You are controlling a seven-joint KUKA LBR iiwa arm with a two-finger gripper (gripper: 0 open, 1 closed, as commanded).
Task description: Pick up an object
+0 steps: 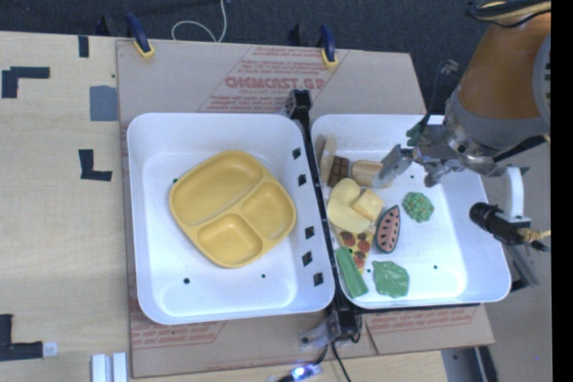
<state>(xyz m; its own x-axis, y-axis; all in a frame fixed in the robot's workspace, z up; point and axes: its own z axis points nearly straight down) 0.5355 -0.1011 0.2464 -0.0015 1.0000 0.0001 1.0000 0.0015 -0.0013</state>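
Observation:
My gripper (413, 171) hangs over the right bin (452, 282), its two fingers spread open with nothing between them. Just below it lies a green broccoli piece (417, 207). To its left sit a tan and brown piece (352, 168) and a yellow cheese-like lump (352, 207). A watermelon slice (387, 229), a green leaf (390, 278), a green strip (350, 272) and a small pizza-like slice (356, 246) lie lower in the same bin.
The left bin (148, 192) holds a yellow divided plate (232, 207). A black divider (310, 183) runs between the bins. The grey and orange arm (501, 76) comes in from the upper right. A black fitting (494, 222) sits by the right bin's right rim.

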